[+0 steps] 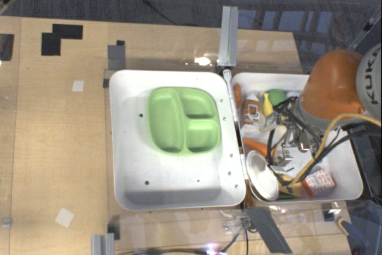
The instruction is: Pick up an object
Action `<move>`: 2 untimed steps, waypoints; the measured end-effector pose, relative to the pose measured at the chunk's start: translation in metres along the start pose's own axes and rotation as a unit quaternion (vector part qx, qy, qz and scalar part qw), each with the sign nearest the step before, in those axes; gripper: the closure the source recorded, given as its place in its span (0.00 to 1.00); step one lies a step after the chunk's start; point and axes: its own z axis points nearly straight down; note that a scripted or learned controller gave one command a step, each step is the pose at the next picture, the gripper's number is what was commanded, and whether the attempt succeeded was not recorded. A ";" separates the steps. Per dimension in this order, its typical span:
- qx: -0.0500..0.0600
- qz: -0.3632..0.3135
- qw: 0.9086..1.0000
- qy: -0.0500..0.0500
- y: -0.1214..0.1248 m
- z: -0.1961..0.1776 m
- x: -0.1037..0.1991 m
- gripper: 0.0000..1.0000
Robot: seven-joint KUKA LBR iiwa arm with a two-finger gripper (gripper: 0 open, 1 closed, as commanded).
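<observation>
My gripper (285, 152) is low in the right bin (352, 188), under the orange-banded wrist and its cables. Around it lie several small objects. A white bowl (261, 175) rests on its side just to the gripper's left, and an orange carrot (256, 146) lies above the bowl. A brown and white carton (251, 110), a yellow piece (267, 106) and a green ball (276, 96) sit at the bin's far end. A red and white packet (317, 181) lies at the near right. The gripper's tips are hidden among cables and objects.
The left bin (128, 176) holds a green divided plate (183, 120) near its middle. A metal post (227, 39) stands behind the wall between the two bins. The wooden bench (54, 146) stretches out to the left.
</observation>
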 end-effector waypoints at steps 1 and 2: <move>-0.001 0.155 0.988 0.002 -0.021 0.022 -0.086 0.00; 0.009 0.185 0.983 -0.005 -0.013 0.019 -0.075 0.00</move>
